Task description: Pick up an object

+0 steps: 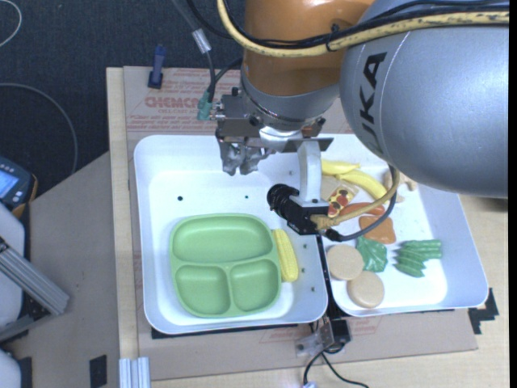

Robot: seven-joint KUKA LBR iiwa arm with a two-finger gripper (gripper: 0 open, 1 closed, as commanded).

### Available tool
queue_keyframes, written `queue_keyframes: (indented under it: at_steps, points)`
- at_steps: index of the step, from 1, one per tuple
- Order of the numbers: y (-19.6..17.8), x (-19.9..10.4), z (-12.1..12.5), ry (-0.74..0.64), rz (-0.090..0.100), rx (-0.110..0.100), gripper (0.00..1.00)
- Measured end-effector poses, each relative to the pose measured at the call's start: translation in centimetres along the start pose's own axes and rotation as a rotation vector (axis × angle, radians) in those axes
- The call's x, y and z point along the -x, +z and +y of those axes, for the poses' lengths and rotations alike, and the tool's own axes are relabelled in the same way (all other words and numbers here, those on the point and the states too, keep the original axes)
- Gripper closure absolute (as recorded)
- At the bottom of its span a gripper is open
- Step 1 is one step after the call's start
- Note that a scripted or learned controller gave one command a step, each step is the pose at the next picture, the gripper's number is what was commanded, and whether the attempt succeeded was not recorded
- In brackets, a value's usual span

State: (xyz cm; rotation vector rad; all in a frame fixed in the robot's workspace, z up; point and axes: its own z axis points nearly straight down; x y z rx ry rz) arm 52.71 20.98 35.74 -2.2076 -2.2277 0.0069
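Gripper above the left bin, nothing grasped

The gripper (pixel 240 162) hangs over bare floor of the left bin (pixel 153 217); finger opening cannot be determined. The nearest object, the corn cob (pixel 286 255), lies beside the green divided plate (pixel 224 263). Centre over it before descending.

i see my gripper (pixel 240 162) hanging over the back of the left bin (pixel 153 208), above bare white floor. a green 3-part plate (pixel 222 263) lies there with corn (pixel 285 255) touching its right edge. a banana (pixel 361 179) lies in the right bin (pixel 460 241).
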Motion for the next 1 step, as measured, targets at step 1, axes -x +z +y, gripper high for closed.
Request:
queue_keyframes:
  at_steps: [1]
  points:
    - [-16.42,0.45,-5.05,0.004,0.01,0.026,1.0]
